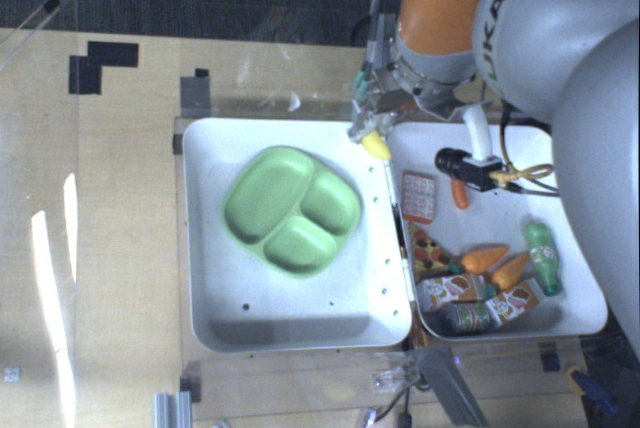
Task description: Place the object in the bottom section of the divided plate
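Note:
A green divided plate [292, 206] lies in the left white bin [215, 306], with one large section on the left, a smaller one at the upper right and its bottom section [298, 244] nearest the front. All three sections hold nothing. My gripper [368, 128] hangs over the rim between the two bins, at their far end, above and right of the plate. A small yellow object [375, 147] sits at its fingertips, and the fingers are shut on it.
The right bin [590, 306] holds several items: a printed card [418, 197], an orange carrot-like piece [485, 258], a green bottle [541, 256], a dark can [470, 318] and snack packets. The arm's grey body covers the right bin's far side.

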### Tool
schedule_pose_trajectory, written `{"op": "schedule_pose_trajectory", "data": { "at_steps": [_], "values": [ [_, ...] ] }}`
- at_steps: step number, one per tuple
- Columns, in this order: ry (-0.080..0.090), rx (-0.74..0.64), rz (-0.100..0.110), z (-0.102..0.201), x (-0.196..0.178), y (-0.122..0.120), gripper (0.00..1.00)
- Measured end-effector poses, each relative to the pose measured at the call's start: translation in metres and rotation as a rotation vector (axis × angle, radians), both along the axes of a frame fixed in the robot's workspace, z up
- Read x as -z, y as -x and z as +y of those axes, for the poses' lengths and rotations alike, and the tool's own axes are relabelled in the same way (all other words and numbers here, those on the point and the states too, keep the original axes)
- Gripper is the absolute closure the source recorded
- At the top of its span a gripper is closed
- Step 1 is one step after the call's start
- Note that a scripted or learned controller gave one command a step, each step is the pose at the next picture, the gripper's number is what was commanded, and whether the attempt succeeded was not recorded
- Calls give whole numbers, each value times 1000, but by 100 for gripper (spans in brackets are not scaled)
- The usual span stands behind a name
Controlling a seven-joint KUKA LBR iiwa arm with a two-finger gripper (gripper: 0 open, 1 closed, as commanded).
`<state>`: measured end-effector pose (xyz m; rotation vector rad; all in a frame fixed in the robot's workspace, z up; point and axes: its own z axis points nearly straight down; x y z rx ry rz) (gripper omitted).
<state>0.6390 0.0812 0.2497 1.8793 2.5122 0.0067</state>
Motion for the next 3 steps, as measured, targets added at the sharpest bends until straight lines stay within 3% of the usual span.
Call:
{"op": "schedule_pose_trajectory", "data": {
  "at_steps": [1, 2, 3],
  "values": [
    [0, -71, 3, 21, 32, 46, 100],
    [-1, -62, 0, 45, 19, 12, 100],
    [0, -63, 0, 45, 19, 12, 0]
  ]
}}
